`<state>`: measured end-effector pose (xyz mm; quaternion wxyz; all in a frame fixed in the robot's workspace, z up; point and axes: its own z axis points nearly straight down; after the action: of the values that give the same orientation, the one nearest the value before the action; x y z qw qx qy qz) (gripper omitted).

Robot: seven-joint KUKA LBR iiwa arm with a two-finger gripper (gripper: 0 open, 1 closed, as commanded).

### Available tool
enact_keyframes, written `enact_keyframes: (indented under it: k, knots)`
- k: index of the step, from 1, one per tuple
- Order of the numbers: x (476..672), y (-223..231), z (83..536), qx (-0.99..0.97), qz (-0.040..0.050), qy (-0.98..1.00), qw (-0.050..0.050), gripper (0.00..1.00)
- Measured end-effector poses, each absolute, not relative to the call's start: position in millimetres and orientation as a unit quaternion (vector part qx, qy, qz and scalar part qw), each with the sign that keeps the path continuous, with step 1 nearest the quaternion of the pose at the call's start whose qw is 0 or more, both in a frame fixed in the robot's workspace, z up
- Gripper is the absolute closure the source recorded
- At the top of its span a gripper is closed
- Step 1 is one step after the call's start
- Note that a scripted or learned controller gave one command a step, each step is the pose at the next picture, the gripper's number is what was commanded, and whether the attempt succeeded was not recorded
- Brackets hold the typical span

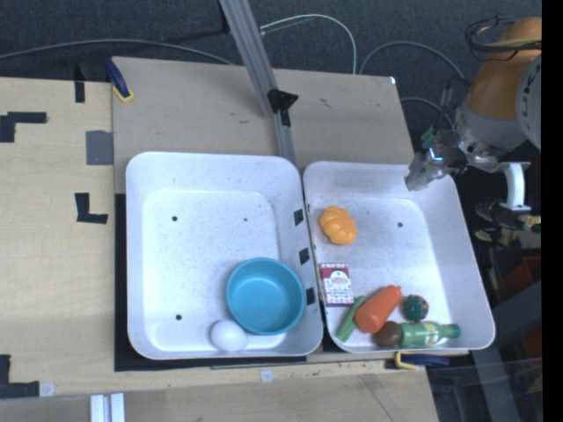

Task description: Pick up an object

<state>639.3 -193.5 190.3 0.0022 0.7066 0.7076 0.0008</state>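
While the gripper [428, 167] hovers over the right bin's [466, 262] top-right rim, finger state can't be told. Orange squash-like toy [338, 224] sits upper-left in that bin; small carton [336, 285], carrot [376, 308], green bottle [426, 332] crowd the lower edge. Blue bowl [265, 294] and white ball [229, 334] sit in the left bin [158, 236].

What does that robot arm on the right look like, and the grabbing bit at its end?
The arm is rounded and chunky, with an orange band over grey segments. Dark cables loop around its top. At its tip sits a small grey metallic gripper, blocky and narrow, over the far corner of the right bin. Its jaws are too small to make out.
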Motion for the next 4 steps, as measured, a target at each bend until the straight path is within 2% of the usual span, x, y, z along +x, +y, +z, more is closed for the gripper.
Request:
enact_keyframes:
  k: [1, 2, 3, 4]
  knots:
    - [640.4, -192.9, 229.2, 0.706, 0.0009, 0.708, 0.002, 1.00]
    - [632.0, -136.9, 222.4, 0.705, 0.0000, 0.709, -0.001, 1.00]
    - [615.5, -87.3, 212.3, 0.705, -0.0008, 0.709, -0.002, 1.00]
    - [592.5, -36.0, 224.4, 0.705, -0.0002, 0.709, -0.002, 1.00]
